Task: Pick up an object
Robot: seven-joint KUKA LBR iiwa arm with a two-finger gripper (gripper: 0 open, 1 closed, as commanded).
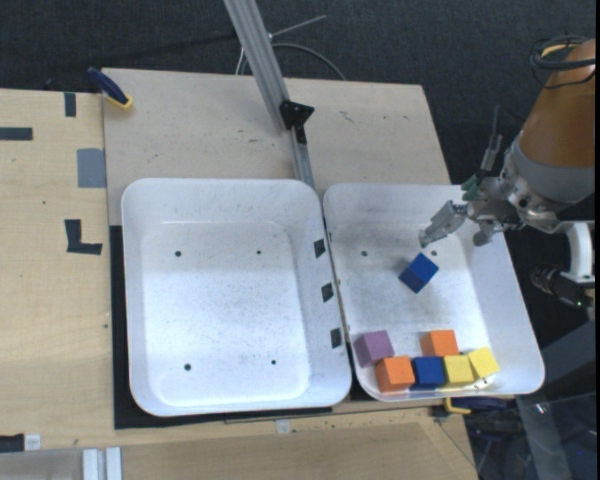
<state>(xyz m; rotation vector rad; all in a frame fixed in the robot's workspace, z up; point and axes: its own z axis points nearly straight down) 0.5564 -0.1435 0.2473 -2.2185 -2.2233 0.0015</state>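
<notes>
The blue cube point(418, 272) lies tilted in the right bin point(500, 298), just below the gripper point(440, 230); finger state cannot be determined.

One fixed camera, high above bench point(40, 168), slanted down, both bins point(130, 298) framed

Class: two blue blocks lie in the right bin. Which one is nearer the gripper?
The lone blue block, mid-bin just below the gripper. The other blue block sits in the row at the bin's front edge.

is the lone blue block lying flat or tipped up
Tipped. The blue block in the right bin shows as a diamond, corner down, just below the gripper.
</notes>
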